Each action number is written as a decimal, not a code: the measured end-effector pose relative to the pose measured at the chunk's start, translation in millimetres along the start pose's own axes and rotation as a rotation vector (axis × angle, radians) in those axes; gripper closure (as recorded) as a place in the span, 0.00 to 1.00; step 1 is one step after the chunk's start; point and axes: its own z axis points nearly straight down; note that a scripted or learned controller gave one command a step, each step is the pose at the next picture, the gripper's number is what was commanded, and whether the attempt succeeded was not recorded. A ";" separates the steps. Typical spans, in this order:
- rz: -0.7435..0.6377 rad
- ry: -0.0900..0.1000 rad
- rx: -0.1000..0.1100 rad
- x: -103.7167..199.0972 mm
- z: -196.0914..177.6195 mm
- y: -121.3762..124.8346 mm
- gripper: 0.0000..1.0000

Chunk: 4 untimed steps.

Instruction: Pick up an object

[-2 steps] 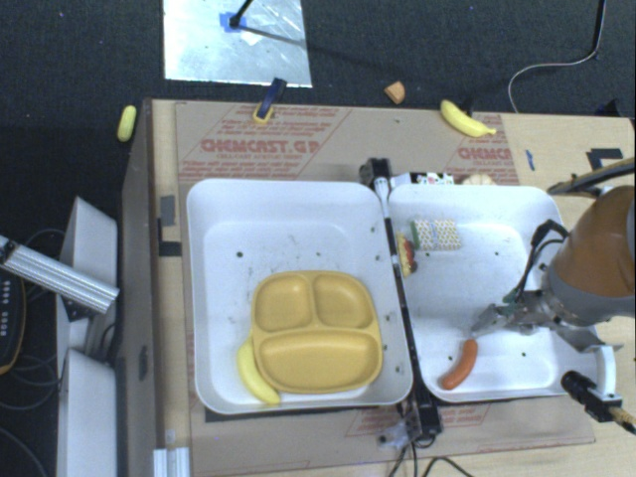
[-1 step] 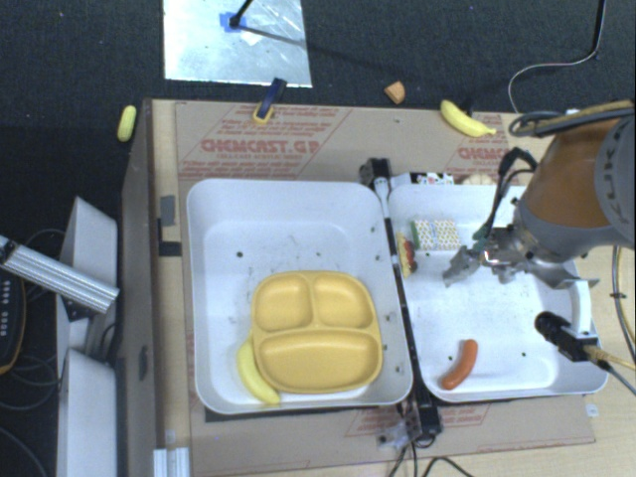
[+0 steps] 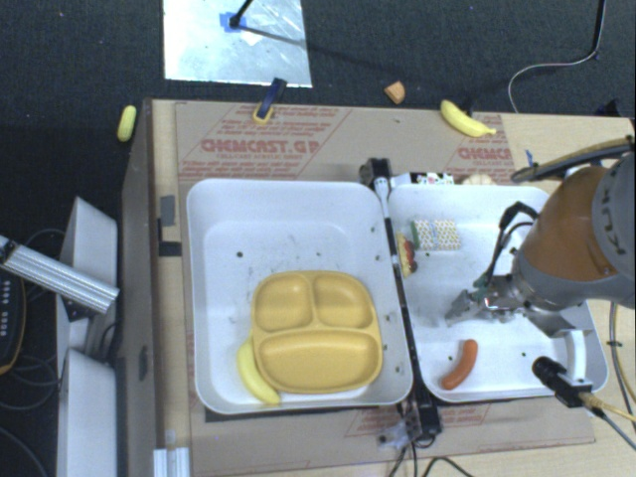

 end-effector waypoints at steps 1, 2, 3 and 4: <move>-0.002 0.001 0.000 25.1 15.7 -16.9 0.00; -0.003 -0.002 -0.005 -33.3 14.3 100.8 0.00; -0.001 -0.002 -0.001 -86.6 15.4 3.8 0.00; -0.004 -0.001 -0.006 -53.7 -77.4 83.1 0.00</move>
